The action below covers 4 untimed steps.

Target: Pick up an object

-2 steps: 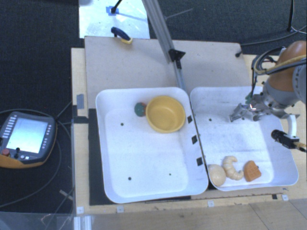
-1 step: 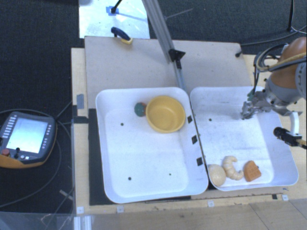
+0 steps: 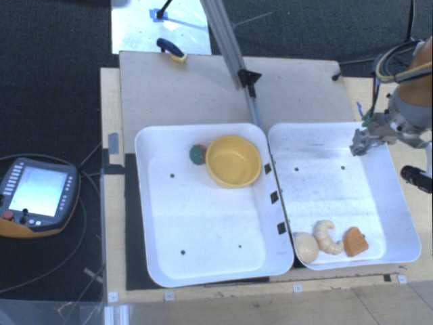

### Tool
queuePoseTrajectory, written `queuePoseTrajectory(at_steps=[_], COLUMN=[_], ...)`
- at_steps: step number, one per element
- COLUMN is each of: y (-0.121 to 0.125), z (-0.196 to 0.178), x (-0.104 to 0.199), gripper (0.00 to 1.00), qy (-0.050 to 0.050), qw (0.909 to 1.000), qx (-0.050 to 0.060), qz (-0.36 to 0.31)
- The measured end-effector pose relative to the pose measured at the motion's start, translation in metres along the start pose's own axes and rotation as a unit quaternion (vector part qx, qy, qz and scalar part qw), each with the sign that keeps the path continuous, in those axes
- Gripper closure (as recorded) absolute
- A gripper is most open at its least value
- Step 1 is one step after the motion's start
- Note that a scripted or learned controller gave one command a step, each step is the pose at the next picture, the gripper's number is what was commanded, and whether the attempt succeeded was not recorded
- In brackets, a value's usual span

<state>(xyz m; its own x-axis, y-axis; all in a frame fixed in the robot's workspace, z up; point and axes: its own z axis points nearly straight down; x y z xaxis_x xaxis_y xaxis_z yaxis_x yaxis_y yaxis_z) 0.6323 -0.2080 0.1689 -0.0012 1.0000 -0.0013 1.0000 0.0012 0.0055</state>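
Dark carpet can be seen all round a pale bench (image 3: 298, 87) on which two shallow white bins are set side by side. Over the far right edge of the right bin (image 3: 325, 181) the gripper (image 3: 360, 144) is hung, well above the floor of the bin; whether it's released or clenched honestly can't be told from this angle.

Nothing is seen being held. The closest candidates are lined up along the near wall of that same bin, well apart from the gripper, toward the camera: a cream egg-shaped piece (image 3: 306, 246), a curled pale piece (image 3: 328, 237) touching or just beside it, and an orange chunk (image 3: 355, 242).

Probably the orange chunk should be targeted, since it's set slightly apart. A yellow bowl (image 3: 233, 161) and green ball (image 3: 197, 154) are left in the other bin.
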Motion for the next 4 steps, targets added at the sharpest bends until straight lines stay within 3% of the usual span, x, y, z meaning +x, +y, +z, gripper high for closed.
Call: queuePoseTrajectory(at_steps=[2,3,4], y=[0.001,0.001,0.002], z=[-0.116,-0.121,-0.104], x=[-0.007,-0.007,0.042], gripper=[1.00,1.00,1.00], qy=[0.000,0.000,0.001], qw=[1.0000,1.0000,1.0000], qx=[0.000,0.002,0.003], qz=[0.000,0.000,-0.001])
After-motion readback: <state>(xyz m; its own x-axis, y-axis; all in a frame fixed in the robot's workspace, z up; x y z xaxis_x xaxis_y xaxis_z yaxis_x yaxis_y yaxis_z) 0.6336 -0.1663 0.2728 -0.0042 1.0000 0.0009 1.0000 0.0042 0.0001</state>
